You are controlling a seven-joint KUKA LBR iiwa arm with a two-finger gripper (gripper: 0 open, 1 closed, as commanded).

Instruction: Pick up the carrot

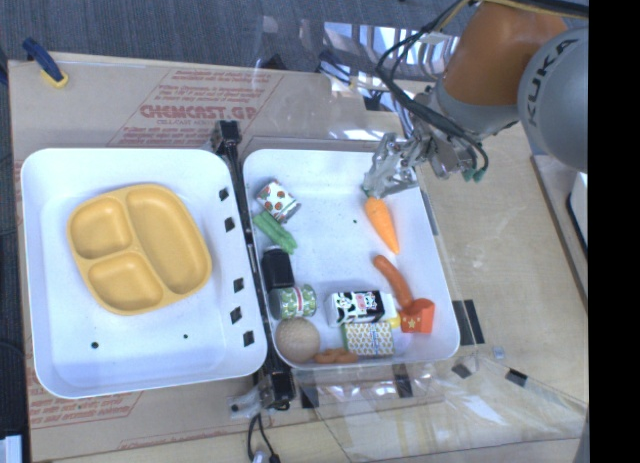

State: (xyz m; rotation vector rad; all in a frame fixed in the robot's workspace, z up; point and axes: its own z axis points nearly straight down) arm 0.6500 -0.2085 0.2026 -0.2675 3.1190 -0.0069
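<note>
1. I see the carrot [381, 223] lying loose on the floor of the right bin [330, 166], near its far right corner, so nothing is lifted yet.
2. The gripper [383, 179] hangs just above the carrot's top end; I cannot tell how it is set, and I see nothing in it.
3. I judge the descent, grasp and lift remain.
4. Behind the bin, red print reads "CHEMCAST"; the arm [540, 61] shows "KUKA".

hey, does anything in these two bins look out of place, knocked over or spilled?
Nothing looks spilled or damaged. The right bin is a loose jumble: the carrot lies flat just below the gripper, and the cow-print carton lies on its side. The yellow divided plate sits flat in the left bin.
</note>
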